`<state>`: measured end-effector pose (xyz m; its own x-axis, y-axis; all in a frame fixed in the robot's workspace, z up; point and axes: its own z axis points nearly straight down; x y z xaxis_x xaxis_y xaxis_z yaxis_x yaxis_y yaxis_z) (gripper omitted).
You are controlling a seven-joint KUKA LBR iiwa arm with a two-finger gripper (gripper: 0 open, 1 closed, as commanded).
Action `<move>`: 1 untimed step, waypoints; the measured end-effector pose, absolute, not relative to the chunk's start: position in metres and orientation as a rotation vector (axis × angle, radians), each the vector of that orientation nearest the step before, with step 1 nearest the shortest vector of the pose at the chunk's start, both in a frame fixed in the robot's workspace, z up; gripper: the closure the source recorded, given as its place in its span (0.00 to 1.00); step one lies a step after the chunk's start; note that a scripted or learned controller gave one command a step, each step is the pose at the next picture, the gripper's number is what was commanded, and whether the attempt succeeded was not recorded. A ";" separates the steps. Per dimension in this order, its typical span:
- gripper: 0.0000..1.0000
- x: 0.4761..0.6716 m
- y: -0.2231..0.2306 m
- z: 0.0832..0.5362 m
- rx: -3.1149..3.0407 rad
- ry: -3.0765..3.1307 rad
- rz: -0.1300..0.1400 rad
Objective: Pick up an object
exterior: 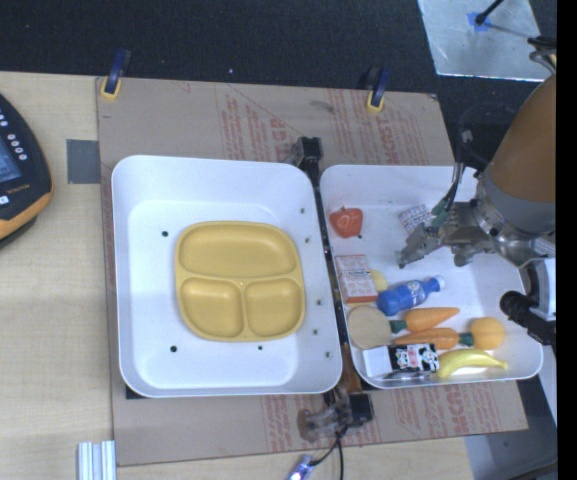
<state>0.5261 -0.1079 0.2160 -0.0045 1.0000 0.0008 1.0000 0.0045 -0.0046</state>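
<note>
While the gripper (pixel 430 240) hovered open over the right bin (pixel 368 180), nothing sat between its fingers | blue bottle (pixel 407 295) lay just below it, toward the bin's front edge.

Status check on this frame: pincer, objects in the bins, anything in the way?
Pincer over right bin, nothing seen between its fingers. Blue bottle just below it, carrot and banana nearer the front. Yellow tray in left bin.
</note>
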 end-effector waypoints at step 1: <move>0.00 0.532 -0.139 0.095 -2.220 -2.234 -0.002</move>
<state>0.5323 -0.1386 0.0954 -0.0061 1.0000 -0.0042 1.0000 0.0061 0.0064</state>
